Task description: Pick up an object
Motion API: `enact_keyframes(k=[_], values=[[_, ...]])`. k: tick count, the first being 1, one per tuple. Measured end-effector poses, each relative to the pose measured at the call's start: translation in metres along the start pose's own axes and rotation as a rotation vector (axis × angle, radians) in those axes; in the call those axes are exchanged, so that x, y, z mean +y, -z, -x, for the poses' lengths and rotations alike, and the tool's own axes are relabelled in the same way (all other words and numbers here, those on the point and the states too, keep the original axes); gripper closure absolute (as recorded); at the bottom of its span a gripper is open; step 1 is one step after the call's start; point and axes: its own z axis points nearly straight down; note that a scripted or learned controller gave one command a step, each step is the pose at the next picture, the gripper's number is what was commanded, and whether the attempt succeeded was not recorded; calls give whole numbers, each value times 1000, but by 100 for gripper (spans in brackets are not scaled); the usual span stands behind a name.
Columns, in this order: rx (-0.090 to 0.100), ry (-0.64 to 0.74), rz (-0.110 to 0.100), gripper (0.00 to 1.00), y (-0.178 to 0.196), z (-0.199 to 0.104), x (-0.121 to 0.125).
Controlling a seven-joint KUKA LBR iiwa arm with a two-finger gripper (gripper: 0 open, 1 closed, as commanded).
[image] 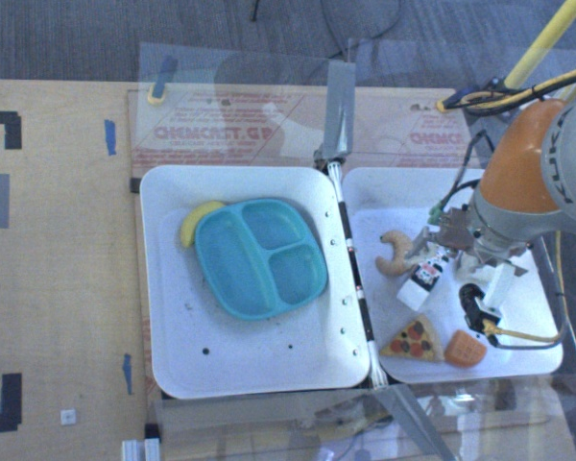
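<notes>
Over the right bin, the arm angles its end effector downward.

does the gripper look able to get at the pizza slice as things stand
Probably yes. The pizza slice lies uncovered near the right bin's front edge, apart from the orange piece beside it, and the gripper hangs just above.

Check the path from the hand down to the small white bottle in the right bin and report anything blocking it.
Nothing visible blocks it. The hand sits directly above the white bottle in the right bin. The tan croissant piece lies close on the bottle's left, and the pizza slice lies nearer the camera, apart from it.
</notes>
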Motion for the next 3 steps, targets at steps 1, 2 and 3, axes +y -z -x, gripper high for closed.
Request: enact_keyframes(k=[1, 2, 3], values=[[2, 113, 8, 0, -31, -2, -8], [2, 103, 11, 100, -21, 2, -7], [-2, 5, 2, 100, 65, -51, 62]])
